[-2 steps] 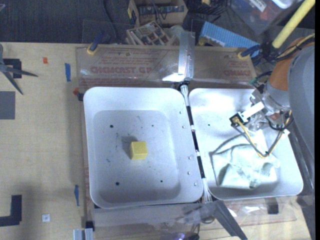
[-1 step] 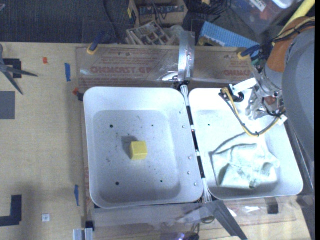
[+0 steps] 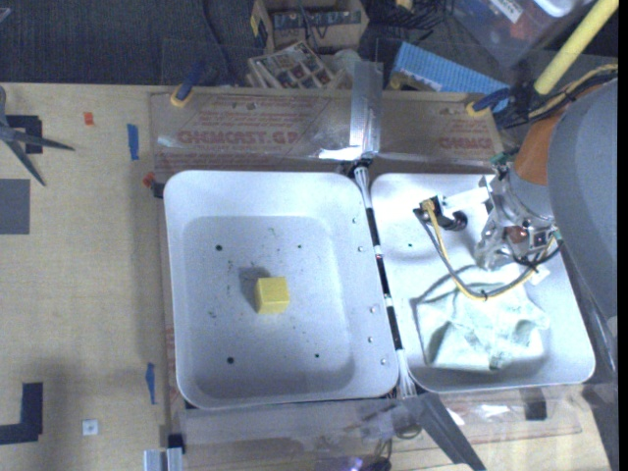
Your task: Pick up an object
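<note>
A small yellow cube point(image 3: 273, 294) lies near the middle of the left bin point(image 3: 196, 214). A crumpled white cloth with pale green marks point(image 3: 486, 337) lies at the front of the right bin point(image 3: 412, 199). My gripper point(image 3: 498, 251) hangs over the right side of the right bin, just behind the cloth and above its far edge. Nothing shows held in it. Yellow and black cables point(image 3: 446, 253) loop from the gripper down to the bin floor beside the cloth.
The grey arm point(image 3: 589, 194) with its orange band point(image 3: 535, 155) fills the right edge above the right bin. A raised divider point(image 3: 378, 263) separates the two bins. Boxes and clutter stand behind the bench.
</note>
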You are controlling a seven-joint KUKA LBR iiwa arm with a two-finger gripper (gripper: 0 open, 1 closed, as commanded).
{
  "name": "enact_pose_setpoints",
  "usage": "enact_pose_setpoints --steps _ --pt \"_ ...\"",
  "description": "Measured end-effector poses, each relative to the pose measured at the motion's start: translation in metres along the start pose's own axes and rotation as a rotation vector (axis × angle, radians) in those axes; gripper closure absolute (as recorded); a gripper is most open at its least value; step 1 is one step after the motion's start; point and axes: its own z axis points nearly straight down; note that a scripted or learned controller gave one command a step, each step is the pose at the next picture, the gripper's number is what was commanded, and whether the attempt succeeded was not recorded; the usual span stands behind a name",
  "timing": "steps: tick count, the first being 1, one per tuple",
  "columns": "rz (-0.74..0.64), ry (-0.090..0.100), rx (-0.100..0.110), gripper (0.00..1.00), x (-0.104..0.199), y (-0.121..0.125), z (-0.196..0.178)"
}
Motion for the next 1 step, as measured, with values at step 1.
enact_pose_setpoints --steps 1 --pt "-0.134 0.003 0.002 1.00 -0.0551 -0.0192 -0.0009"
